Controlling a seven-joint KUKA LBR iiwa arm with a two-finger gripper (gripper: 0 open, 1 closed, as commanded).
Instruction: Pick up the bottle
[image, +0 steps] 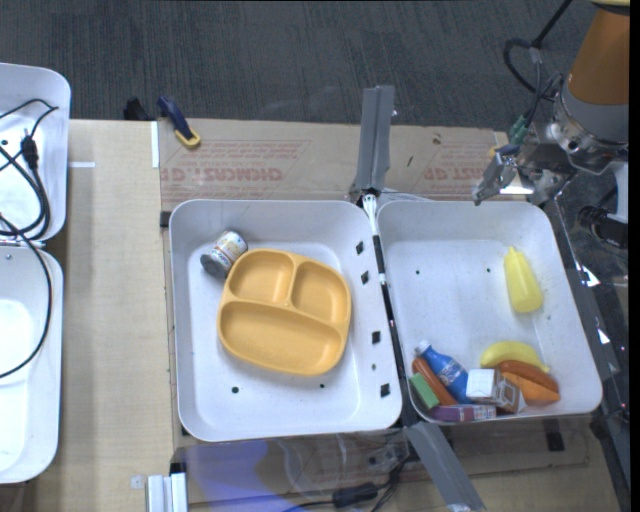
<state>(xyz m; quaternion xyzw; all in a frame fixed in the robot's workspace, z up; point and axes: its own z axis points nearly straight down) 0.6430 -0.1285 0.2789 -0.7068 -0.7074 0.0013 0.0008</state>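
Reaching for the bottle, which lies alone in the right bin up from the heap at the bin's near wall, the pincer, spread and bare above the far rim, may slip off its rounded side.

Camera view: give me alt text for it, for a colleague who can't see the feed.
The gripper hangs above the right bin's back edge, away from the yellow bottle lying in that bin. Packages and toy food crowd its front corner. The left bin holds an orange divided plate and a small can.
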